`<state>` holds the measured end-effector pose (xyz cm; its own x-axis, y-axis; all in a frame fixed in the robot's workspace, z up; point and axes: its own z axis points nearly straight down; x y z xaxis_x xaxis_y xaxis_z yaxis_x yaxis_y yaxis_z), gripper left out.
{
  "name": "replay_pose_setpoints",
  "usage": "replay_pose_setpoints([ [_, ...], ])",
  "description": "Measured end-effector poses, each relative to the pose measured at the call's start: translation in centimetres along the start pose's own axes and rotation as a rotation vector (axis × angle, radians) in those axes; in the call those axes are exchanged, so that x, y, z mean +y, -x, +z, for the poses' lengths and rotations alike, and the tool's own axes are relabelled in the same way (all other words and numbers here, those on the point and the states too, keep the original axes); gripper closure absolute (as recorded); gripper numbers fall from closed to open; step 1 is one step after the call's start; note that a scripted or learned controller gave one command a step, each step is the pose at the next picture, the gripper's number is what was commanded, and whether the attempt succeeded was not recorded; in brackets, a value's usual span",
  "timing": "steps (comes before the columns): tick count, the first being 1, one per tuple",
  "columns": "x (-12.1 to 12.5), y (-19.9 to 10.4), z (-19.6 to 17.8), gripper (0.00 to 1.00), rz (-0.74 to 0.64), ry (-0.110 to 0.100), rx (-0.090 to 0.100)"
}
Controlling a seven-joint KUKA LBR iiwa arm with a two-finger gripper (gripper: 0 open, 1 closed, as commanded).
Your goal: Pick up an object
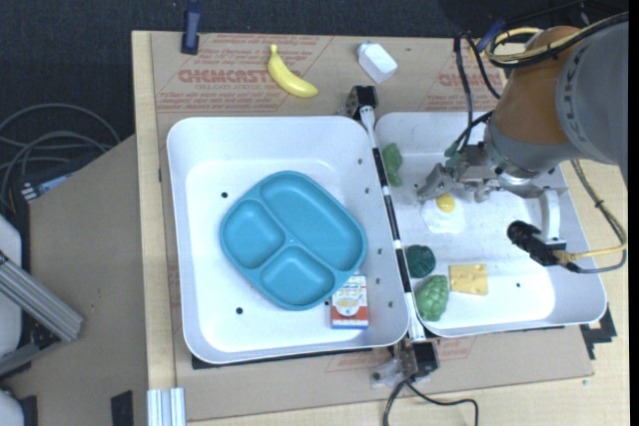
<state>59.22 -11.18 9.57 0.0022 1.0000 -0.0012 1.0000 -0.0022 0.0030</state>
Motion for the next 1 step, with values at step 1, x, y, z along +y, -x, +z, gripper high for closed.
replay_pose_setpoints([
  [1,0.06,0.01,-1.01,1.00,0.001,0.002,-0.001],
])
